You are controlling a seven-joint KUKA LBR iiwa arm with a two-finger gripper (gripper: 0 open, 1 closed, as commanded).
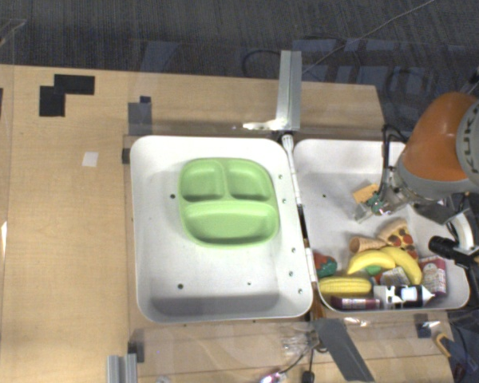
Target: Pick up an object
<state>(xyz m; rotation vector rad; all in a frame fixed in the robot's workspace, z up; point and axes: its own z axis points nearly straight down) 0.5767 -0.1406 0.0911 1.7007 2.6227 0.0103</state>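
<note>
Pick not yet accomplished, judging by the layout: nothing lifted clear of either bin, the whole step of grasping and raising apparently left to do.

Nearest, along the near wall of the right bin (pixel 460 300): a heap of small objects, among them a yellow banana (pixel 385 259), a second yellow piece (pixel 345 286) just left of it, a dark bottle (pixel 401 296) lying on its side, and a red item (pixel 325 260) against the left wall. All resting on the bin floor, touching or just beside one another.

Farther in, at the middle of the right bin: claw (pixel 377 204) lowered close to the floor, beside a small yellowish object (pixel 366 191). Too small and too blurred to tell whether clenched or released, or whether touching that object; no grasp confirmed.

Left bin (pixel 148 238): a green divided tray (pixel 227 200) lying flat, well apart from the claw.

Far right: orange band (pixel 436 148) of the arm above the bin, over the wooden tabletop (pixel 56 238).
</note>
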